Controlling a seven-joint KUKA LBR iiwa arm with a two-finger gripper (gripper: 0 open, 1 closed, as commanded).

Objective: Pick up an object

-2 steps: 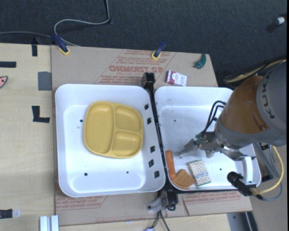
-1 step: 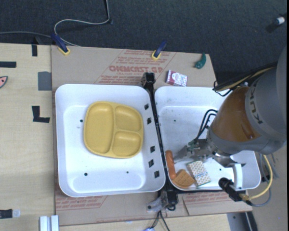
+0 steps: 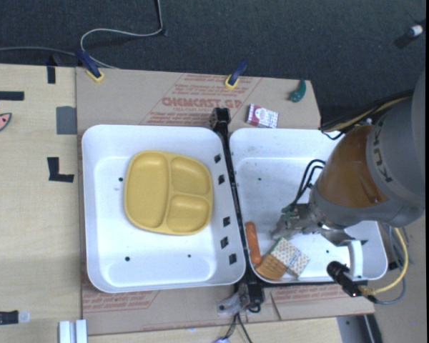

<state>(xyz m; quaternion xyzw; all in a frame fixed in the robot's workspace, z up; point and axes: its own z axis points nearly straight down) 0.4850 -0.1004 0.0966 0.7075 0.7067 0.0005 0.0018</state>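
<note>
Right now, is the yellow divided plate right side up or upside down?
Right side up: the yellow three-compartment plastic plate shows its recessed sections facing up.

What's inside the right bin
In the right bin: an orange stick, a waffle-like piece and a checkered packet near the front edge. The arm covers the bin's right part, hiding anything there.

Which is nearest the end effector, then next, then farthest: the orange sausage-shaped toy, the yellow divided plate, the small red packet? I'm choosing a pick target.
1. Orange sausage-shaped toy, right bin, just left of the end effector.
2. Yellow divided plate, left bin.
3. Small red packet, on the cardboard behind the bins.
</note>
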